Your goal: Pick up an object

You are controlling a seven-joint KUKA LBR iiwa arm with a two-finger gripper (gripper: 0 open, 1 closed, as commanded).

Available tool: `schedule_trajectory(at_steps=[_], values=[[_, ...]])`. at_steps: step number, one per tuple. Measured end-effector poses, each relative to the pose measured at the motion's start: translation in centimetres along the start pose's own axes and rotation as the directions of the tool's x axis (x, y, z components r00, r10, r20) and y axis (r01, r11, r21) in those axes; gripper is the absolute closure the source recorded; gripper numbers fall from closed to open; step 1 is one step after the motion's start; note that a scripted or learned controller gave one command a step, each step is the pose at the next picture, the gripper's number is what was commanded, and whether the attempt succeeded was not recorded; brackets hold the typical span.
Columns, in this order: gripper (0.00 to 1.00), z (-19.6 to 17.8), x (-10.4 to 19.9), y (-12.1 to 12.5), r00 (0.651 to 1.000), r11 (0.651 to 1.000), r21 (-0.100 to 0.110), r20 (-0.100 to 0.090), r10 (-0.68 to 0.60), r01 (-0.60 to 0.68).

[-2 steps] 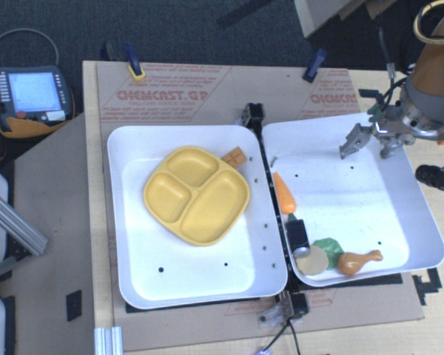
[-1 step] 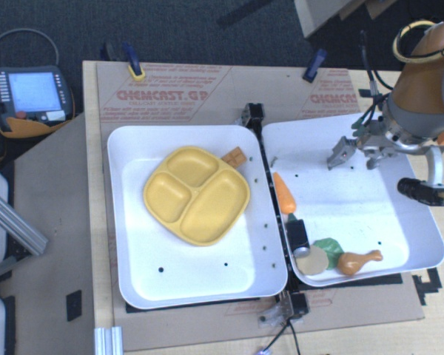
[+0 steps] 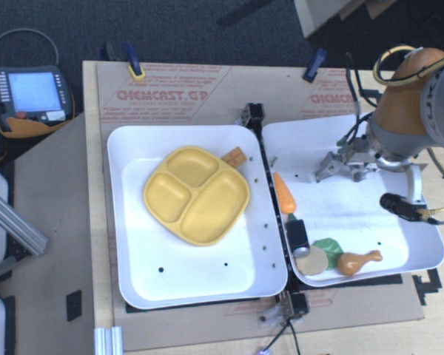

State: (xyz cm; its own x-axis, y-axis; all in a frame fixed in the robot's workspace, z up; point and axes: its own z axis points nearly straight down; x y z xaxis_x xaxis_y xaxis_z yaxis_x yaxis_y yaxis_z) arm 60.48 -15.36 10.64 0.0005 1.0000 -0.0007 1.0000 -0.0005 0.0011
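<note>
Over the right bin the gripper hangs open and empty, mid-approach; next, I judge, it must descend onto the carrot.

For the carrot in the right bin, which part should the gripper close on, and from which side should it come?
Probably the thick middle of the carrot, coming straight down from above. It lies flat, lengthwise along the right bin's left wall, so the fingers would best close across its narrow width. The wall crowds one side, so little room is left there. The gripper is apart from it, further right.
</note>
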Motion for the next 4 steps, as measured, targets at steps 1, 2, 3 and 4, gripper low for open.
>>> schedule_trajectory(at_steps=[1, 2, 3, 4], values=[[1.0, -1.0, 0.0, 0.0, 1.0, 1.0, -0.002, 0.001, 0.0, 0.0], [1.0, -5.6, 0.1, 0.8, 1.0, 1.0, -0.004, 0.001, -0.002, 0.002], [1.0, -10.9, -0.7, 0.2, 1.0, 1.0, -0.006, 0.002, 0.0, 0.0], [1.0, -16.0, -1.5, 1.0, 1.0, 1.0, -0.005, 0.002, -0.001, 0.001]])
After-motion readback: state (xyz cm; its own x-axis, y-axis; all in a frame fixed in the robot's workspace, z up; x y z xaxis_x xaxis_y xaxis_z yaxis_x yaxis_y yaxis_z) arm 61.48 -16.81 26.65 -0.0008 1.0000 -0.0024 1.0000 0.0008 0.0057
